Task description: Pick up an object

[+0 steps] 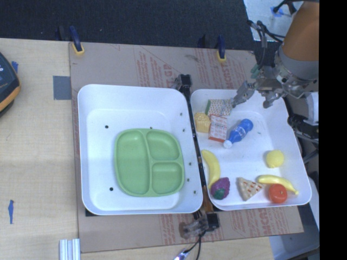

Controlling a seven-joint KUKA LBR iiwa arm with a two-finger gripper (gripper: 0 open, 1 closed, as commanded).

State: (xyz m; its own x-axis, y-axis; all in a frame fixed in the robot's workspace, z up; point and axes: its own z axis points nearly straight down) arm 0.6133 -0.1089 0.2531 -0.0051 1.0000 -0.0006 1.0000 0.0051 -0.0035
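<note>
The right bin [287,137] holds several toy foods: a blue bottle [239,132], a small patterned box [218,108], a red-and-white packet [218,128], a yellow block [201,122], a banana [212,166], a purple fruit [220,188], a pizza slice [249,188], a lemon [275,158], a second banana [276,181] and a tomato [277,194]. My gripper [255,97] hangs above the bin's far edge, open, with nothing between its fingers. One finger [242,95] points toward the patterned box.
The left bin [92,145] holds a green divided plate [148,162]. Blue clamps [76,40] pin the cardboard sheet at the back. A dark device [6,80] lies at the far left of the bench.
</note>
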